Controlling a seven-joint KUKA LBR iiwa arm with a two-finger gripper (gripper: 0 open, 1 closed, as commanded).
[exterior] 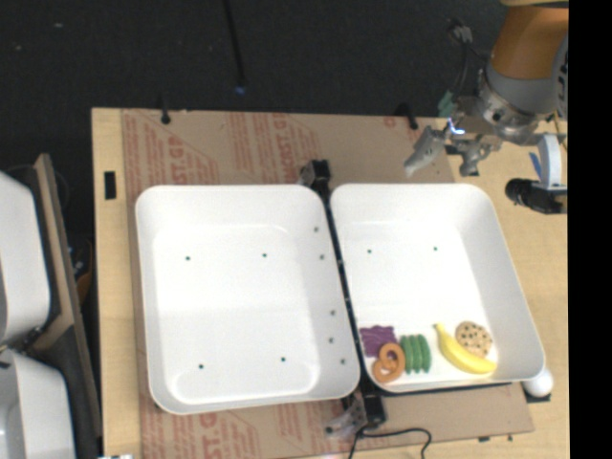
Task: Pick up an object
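Yellow plastic is the likeliest thing to lift: a toy banana (463, 353) lies at the near edge of the right bin (421, 218), close to that bin's near right corner. It looks light, hard and hollow, smooth enough to slip, and not fragile. Its curve means a pinch across the thick middle, fingers set square to its length, should hold better than one near a tapered tip. A round cookie (472, 336) rests against the banana's far side, touching or overlapping it, so the fingers have little room there.

Further along the bin's near edge, toward the left bin (229, 208), sit a ridged green piece (415, 352), an orange ring (389, 362) and a purple lump (377, 337), all packed close together. These also look like light, stiff toy food. The ring lies flat and low, and I judge it the hardest to pinch; the green piece offers ridges that may grip well.

The arm hangs well apart from all of these, above the surface (239, 142) just beyond the right bin's far edge. Its orange band sits above the grey wrist, and the tool (445, 151) points down and toward the left bin. Its two fingers look spread, with nothing between them.
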